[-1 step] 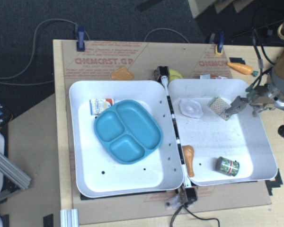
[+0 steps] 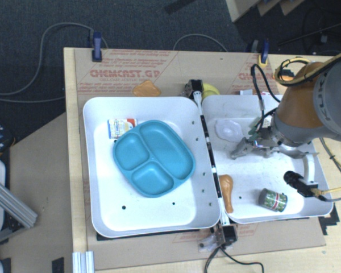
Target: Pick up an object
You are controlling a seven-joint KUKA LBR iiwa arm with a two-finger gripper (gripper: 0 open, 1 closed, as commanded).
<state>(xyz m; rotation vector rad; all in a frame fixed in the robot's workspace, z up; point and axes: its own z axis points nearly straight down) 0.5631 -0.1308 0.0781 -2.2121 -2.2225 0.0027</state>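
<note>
While the pincer (image 2: 242, 147) hangs low in the right bin (image 2: 295, 209), its two thin fingers look spread apart with nothing between them, and no object has been lifted yet. Just beyond its tips, up and to the left on screen, lies a clear plastic lid (image 2: 228, 129), flat and nearly round, so it has no real long axis to line up with. Its low rim would probably be hard to pinch. Below the pincer, toward the near wall of the bin, a small green can (image 2: 272, 199) lies on its side, its long axis running roughly left to right with a slight downward tilt to the right. Closing across the can's round body, square to that axis, seems the surer choice. A tan drumstick-shaped toy (image 2: 225, 190) lies below and to the pincer's left against the bin's wall, long axis near vertical on screen, thick end uppermost; the wall may crowd one finger there.
</note>
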